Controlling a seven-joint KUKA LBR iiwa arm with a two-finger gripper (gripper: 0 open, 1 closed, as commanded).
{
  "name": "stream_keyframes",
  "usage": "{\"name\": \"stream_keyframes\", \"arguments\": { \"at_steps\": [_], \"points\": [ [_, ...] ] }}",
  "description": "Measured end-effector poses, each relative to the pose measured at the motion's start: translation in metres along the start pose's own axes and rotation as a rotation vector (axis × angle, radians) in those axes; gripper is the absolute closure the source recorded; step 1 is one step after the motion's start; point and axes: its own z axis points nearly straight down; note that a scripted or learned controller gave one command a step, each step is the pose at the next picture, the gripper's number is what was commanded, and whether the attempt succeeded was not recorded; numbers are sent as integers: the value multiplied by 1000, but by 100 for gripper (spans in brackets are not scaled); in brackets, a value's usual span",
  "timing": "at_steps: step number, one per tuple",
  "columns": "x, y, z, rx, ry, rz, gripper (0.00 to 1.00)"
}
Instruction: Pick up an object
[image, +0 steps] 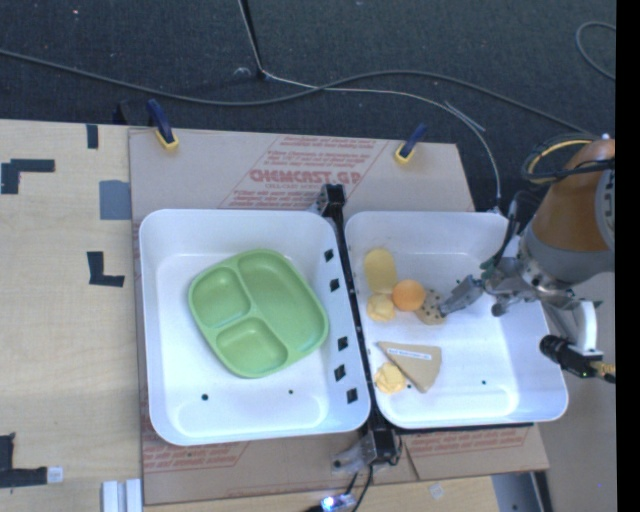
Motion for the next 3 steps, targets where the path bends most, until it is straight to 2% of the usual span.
{"name": "stream_keyframes", "arguments": {
  "at_steps": [1, 2, 3],
  "points": [
    [1, 0, 53, -5, -2, -1, 0],
    [0, 1, 39, -9, -3, -1, 100],
    [-2, 10, -19, -10, -2, 0, 100]
  ]
}}
